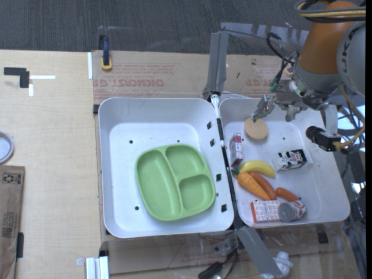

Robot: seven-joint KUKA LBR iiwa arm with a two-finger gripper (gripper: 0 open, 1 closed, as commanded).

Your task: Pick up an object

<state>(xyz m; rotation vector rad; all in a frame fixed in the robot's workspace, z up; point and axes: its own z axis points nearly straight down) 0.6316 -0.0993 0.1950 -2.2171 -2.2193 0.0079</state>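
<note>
Round tan disc (pixel 256 129) sits partly hidden beneath the gripper (pixel 275 108).

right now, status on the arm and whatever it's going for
Gripper low over the right bin, back left corner. Tan disc just under it, not held. Banana, carrots, cartons further forward, clear of it.

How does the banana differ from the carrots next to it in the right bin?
The banana is yellow and curved; the carrots are orange and straight. The banana lies roughly crosswise in the right bin, while the carrots run diagonally toward the bin's near right corner. There is one banana but a pair of carrots side by side. Both are toy food, lying flat and touching each other.
</note>
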